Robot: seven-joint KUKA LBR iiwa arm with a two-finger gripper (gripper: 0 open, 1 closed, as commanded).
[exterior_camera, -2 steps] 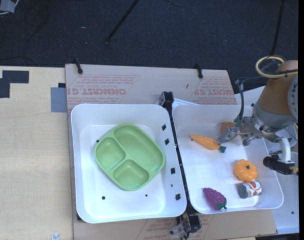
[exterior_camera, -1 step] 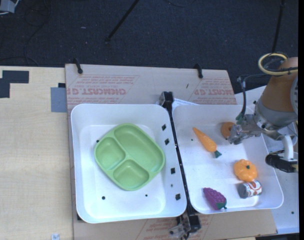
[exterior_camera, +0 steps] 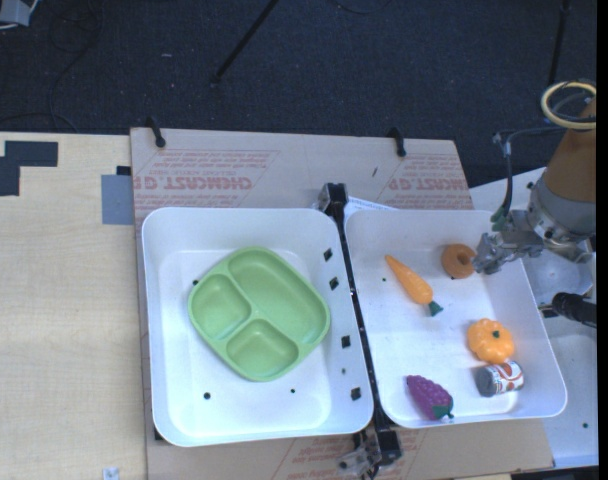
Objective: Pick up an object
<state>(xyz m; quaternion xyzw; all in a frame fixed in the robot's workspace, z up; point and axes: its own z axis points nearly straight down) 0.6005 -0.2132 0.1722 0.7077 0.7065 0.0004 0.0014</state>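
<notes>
Bench inventory, viewed from above at a slant.

Left bin (exterior_camera: 174, 268): white, shallow. Holds one green plate (exterior_camera: 259, 312) with three compartments, set at centre and turned slightly. Bare floor rings the plate on all sides, widest along the 6 o'clock wall.

Right bin (exterior_camera: 384, 368): white, shallow, touching the left bin along a dark divider with clips. Contents:
- Carrot (exterior_camera: 411, 282): orange, green tip toward 5 o'clock, lying diagonally at upper centre, well apart from every wall.
- Brown round piece (exterior_camera: 458, 260): at 1 o'clock in the bin, near the back wall, just beside the gripper.
- Pumpkin (exterior_camera: 491, 340): orange, at 4 o'clock, near the right wall.
- Can (exterior_camera: 500, 378): red and white, on its side, just below the pumpkin, close to touching it, near the right front corner.
- Grapes (exterior_camera: 429, 396): purple, at 6 o'clock, close to the front wall.
The left half of this bin's floor is bare, from the divider to the carrot.

Arm (exterior_camera: 572, 173): enters at 3 o'clock, orange band above grey wrist. Gripper (exterior_camera: 490, 252) sits low over the bin's right rim at 2 o'clock, next to the brown piece. Whether it is open or closed cannot be told; nothing is seen in its grasp.

Surround: cardboard sheet (exterior_camera: 284, 173) under both bins; dark carpet at 12 o'clock.
</notes>
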